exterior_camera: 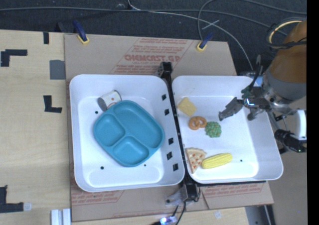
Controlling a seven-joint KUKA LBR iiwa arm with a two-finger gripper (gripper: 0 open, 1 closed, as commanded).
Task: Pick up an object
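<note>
The right bin (259, 164) holds a yellow cheese block (187, 106), a brown pretzel (197, 122), a green broccoli floret (213, 129), a yellow corn cob (216, 160) and a waffle wedge (195, 158). My gripper (242, 111) hovers over the bin's right half, to the right of the broccoli and apart from it. It is open, its two dark fingers (228, 111) spread wide with nothing between them.
The left bin (79, 89) carries a blue divided plate (128, 132) and a small grey and white cup (108, 100) lying at its upper left. A black divider (171, 114) runs between the bins. Cables (219, 25) cross the dark floor behind the bench.
</note>
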